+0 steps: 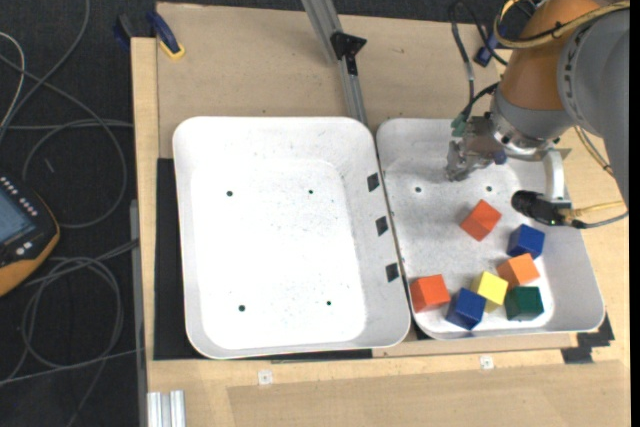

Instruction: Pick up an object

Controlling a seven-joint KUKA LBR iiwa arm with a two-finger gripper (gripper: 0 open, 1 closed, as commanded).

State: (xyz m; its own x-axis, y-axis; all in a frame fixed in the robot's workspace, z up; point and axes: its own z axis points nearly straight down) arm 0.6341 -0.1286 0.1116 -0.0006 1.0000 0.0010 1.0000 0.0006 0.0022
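Gripper (458, 167) hangs low over back part of right bin (420, 150); finger state cannot tell, tips small and blurred, nothing seen between them. Orange cube (481, 219) nearest, just in front of gripper, apart from it. Further toward front edge: blue cube (526, 241), second orange cube (519, 268), yellow cube (492, 288), green cube (524, 302), another blue cube (466, 307), orange-red cube (431, 291). Left bin (200, 155) well off to the side. No readable writing.

The arm (560, 65) reaches in, its hand (458, 165) pointing down.
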